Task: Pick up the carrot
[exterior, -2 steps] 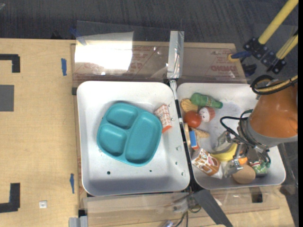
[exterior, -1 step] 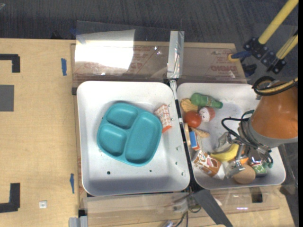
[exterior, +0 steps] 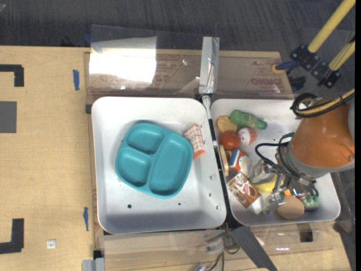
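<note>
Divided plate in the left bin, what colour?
Teal, a plain blue-green. The divided plate shows clearly in the camera view.

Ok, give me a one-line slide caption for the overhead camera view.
Arm reaches into the right bin over jumbled toy food, hand low among the items; teal plate lies in the left bin.

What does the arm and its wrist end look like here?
The arm shows as a broad orange cone-shaped band with grey at its edge. Black cables loop beside it. The gripper below is dark metal, with small coloured parts around it.
</note>
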`<state>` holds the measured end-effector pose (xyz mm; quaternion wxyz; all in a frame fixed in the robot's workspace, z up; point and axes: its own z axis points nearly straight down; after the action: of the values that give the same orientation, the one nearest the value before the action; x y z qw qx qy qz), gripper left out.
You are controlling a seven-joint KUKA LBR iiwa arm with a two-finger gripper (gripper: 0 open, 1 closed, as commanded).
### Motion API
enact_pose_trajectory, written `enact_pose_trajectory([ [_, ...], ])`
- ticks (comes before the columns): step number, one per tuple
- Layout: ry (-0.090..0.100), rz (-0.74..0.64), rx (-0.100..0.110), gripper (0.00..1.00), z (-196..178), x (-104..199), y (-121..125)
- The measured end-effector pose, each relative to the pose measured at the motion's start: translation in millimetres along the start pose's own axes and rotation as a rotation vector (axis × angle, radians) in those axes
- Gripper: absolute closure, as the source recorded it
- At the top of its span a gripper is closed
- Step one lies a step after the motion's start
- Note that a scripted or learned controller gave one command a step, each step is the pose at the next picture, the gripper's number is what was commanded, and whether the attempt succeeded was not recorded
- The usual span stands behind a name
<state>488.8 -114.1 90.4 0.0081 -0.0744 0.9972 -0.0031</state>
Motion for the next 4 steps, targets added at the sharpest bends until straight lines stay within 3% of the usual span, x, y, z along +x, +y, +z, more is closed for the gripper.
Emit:
enact_pose_trajectory([
  [1, 0.007, 0.256, -0.003, 0.00, -23.8, -83.2, -46.9],
  [2, 0.003, 0.023, -0.004, 0.00, 1.8, -7.8, -70.1],
  [3, -0.009, 0.020, 0.001, 1.00, -11.5, -12.5, -70.1],
  [4, 0.008, 0.321, -0.005, 1.00, -60.5, -46.0, -13.8],
])
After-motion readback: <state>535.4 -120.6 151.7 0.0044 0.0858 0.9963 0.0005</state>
